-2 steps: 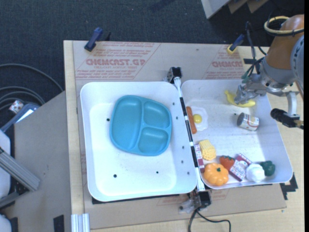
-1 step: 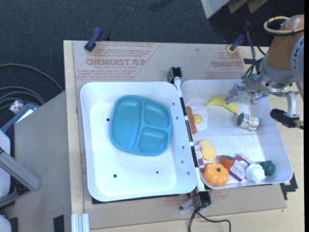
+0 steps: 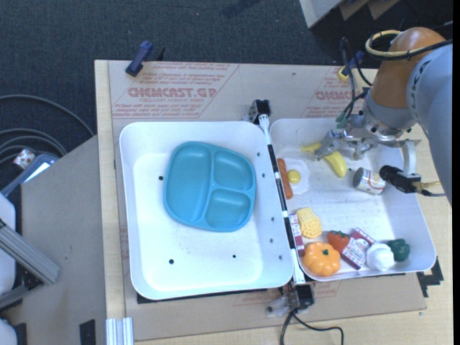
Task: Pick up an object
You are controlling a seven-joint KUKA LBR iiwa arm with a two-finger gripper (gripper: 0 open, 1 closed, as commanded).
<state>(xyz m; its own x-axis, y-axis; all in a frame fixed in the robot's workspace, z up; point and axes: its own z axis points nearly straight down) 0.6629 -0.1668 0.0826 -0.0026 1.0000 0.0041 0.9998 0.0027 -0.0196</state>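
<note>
Orange pumpkin toy [image 3: 321,259] at the near edge of the right bin [image 3: 413,218], with corn cob [image 3: 309,223], red packet [image 3: 357,246] and white-and-green item [image 3: 387,254] close by; small can [image 3: 369,181] and fried egg with carrot [image 3: 290,177] lie farther back. Left bin [image 3: 144,214] holds a blue divided plate [image 3: 210,186]. Gripper [image 3: 343,144] sits low over the yellow banana [image 3: 331,161] at the right bin's far end, touching or just above it; finger spread and any grasp cannot be told.

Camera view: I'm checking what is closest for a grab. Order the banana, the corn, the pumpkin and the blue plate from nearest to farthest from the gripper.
1. Banana: right bin, just under the gripper.
2. Corn: right bin, by the divider.
3. Pumpkin: right bin, front corner.
4. Blue plate: left bin; about as far as the pumpkin, too close to call.
</note>
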